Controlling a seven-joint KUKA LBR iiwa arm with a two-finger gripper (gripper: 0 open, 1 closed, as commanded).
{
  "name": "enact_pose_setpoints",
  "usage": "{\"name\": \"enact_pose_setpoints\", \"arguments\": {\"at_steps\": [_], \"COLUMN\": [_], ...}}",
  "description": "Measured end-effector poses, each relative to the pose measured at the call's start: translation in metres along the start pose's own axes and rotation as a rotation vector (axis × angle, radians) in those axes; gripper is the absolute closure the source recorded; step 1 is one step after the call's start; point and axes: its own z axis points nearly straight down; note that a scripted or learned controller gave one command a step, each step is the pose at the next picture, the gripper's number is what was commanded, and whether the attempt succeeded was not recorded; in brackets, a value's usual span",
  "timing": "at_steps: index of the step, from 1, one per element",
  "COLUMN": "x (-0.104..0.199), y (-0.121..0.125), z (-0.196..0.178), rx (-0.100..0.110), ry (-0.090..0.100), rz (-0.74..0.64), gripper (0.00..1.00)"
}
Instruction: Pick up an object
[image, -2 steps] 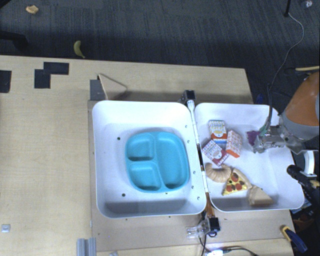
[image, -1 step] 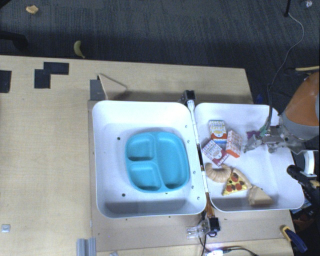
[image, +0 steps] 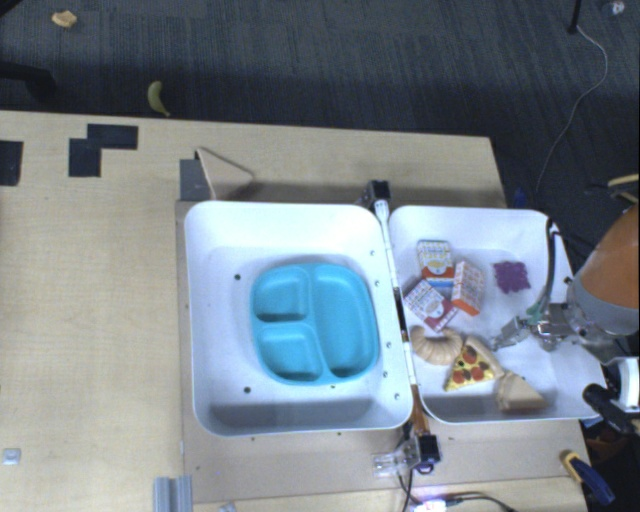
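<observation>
You won't get any readable text here. The small cartons (image: 445, 283) in the right bin (image: 560, 400) carry red, white and orange printing, but it's too small and blurred to make out letters or brand. Nothing legible on the blue tray (image: 315, 322) or on the table (image: 90, 330) either.

The pale wooden bench (image: 90, 330) carries two white bins side by side, the left bin (image: 205, 300) touching the right bin (image: 560, 405) along a shared edge. Black tape patches (image: 100, 148) mark its far left corner.
</observation>
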Motion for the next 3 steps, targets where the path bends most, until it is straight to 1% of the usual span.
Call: {"name": "enact_pose_setpoints", "arguments": {"at_steps": [1,2,3], "x": [-0.001,-0.001,0.0], "y": [0.002,0.002,0.004], "z": [-0.012,-0.012,-0.022], "rx": [-0.007,-0.007,-0.012], "ry": [-0.004,-0.004,-0.005], "rz": [0.0,0.0,-0.001], "gripper": [1.0,0.0,1.0]}}
